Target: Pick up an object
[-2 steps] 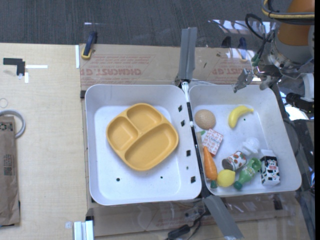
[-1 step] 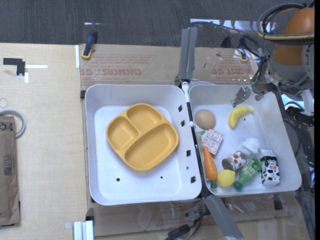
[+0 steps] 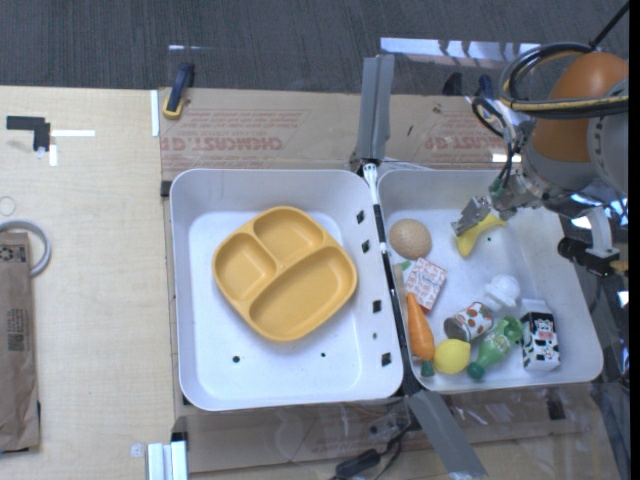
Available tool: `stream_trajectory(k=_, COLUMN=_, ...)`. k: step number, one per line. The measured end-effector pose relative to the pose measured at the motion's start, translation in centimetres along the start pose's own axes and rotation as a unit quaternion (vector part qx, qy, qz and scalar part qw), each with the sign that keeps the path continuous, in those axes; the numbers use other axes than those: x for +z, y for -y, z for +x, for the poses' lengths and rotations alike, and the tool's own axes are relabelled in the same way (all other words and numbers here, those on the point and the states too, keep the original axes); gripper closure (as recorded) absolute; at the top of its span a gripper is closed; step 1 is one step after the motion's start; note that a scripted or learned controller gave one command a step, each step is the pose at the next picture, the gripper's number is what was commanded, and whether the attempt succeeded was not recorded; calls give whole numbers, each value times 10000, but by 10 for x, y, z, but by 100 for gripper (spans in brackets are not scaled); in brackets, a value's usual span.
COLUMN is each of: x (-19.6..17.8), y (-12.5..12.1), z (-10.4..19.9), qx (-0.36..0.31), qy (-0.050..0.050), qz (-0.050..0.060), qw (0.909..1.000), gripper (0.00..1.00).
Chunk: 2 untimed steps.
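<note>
- Now my claw (image 3: 476, 213) hangs over the back part of the right bin (image 3: 570, 268), near its rear wall, at the end of my grey arm (image 3: 590, 138) with its orange band (image 3: 585, 88).
- My claw's tips sit right at the upper end of a yellow banana (image 3: 478, 234), and they look closed around that end; the fruit slants down and to the left below them.
- I cannot tell whether the banana is lifted clear of the bin floor or resting on it.
- Just left of the banana, a round tan ball (image 3: 410, 238) lies against the bin's left wall.
- Below the ball there is a small red-and-white packet (image 3: 425, 281), and below that an orange carrot (image 3: 420, 330) running along the same wall.
- At the front of the bin a yellow lemon (image 3: 452, 356) sits just beside the carrot's lower end, with a green bottle (image 3: 495, 346) touching it on the right.
- A small brown-and-white can (image 3: 472, 322) lies above the lemon, a white lump (image 3: 502, 290) just above that, and a black-and-white carton (image 3: 540, 340) stands near the front right corner.
- The left bin (image 3: 200, 358) holds a yellow divided plate (image 3: 286, 272), lying flat near its middle, well apart from my claw.
</note>
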State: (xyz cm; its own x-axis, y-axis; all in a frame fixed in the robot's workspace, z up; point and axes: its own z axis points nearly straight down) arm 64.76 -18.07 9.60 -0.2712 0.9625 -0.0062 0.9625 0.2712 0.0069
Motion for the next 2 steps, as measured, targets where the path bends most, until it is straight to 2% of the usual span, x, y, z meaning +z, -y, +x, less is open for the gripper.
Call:
stream_trajectory(k=1, x=-16, y=-4, z=-1, qx=-16, qy=36, qz=-57, qw=10000, gripper=100)
stream_trajectory(k=2, x=-16, y=-4, z=-1, qx=-16, qy=34, qz=-54, qw=10000, gripper=0)
